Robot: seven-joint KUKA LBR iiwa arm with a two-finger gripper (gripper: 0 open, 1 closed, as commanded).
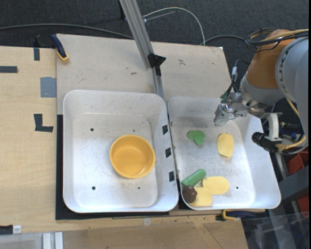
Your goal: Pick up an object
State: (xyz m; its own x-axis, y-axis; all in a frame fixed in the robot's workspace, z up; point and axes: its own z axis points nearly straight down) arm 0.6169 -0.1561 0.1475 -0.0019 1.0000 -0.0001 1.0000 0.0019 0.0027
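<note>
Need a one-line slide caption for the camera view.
Gripper above the right bin, near a yellow piece; yellow bowl in the left bin.

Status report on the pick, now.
Pincer above right bin, nothing seen in it. Nearest: yellow piece, green piece. Path looks unobstructed.

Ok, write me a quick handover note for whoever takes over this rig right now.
End effector: above the right white bin, near its upper edge, nothing seen held.
Right bin: pale yellow oval piece just below the end effector, small green leafy piece, green cylinder, flat yellow pieces and a brown lump at the front.
Left white bin: round yellow bowl.
Done: nothing lifted. Left: grasp and lift one object.
</note>
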